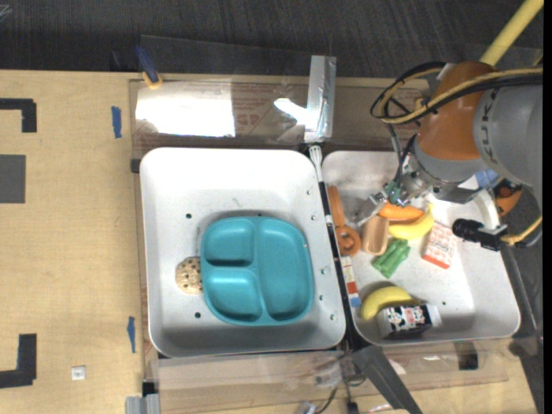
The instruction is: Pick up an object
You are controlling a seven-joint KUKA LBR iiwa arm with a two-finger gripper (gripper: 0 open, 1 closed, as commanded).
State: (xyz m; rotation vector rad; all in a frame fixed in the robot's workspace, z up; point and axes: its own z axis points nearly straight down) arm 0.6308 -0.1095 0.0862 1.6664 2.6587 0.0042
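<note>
A teal divided tray [257,268] fills the left bin [164,175], a cookie [188,274] at its left edge. In the right bin [492,304], the gripper [398,192] sits low at the far clutter beside a carrot [402,213], bananas [411,228], and a milk carton [404,318] near the front; its grip cannot be told.

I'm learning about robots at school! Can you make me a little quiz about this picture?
1. True or false: the teal tray sits in the left bin.
2. What lies right beside the tray's left edge? A) cookie B) spoon C) ball
3. Fill in: the gripper is over the ____ bin.

Key: 1 true. 2 A, the cookie. 3 right, the right bin, among the toy food.
</note>
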